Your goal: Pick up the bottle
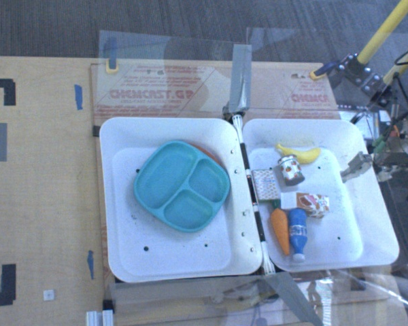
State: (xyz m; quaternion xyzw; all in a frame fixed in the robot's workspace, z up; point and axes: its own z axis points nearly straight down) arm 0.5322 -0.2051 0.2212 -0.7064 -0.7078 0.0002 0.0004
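Two shallow white plastic bins sit side by side on the bench, touching along a centre seam.

Left bin [122, 250]: one turquoise plastic plate with three compartments [182, 185], lying flat and turned at an angle, near the bin's middle. An orange-red edge of something peeks from under its upper right rim; too little shows to say what.

Right bin [374, 243]: several small items, clustered toward the left half.
- Yellow toy banana [300, 153], near the back.
- Small silvery round object with dark markings [290, 170], just in front of the banana.
- Flat grey patterned square piece [265, 184], against the left wall.
- Small red and white crumpled packet [313, 204], right of centre.
- Orange toy carrot [280, 229], lying lengthwise toward the front.
- Blue plastic bottle with a white cap [297, 232], lying on its side just beside the carrot on its right, cap pointing to the front wall. It rests on the bin floor, nothing gripping it.

Grey two-finger gripper [357, 166]: at the right bin's right rim, well apart from the bottle. It holds nothing that I can see. How wide it stands I cannot tell; the view is too blurred there.
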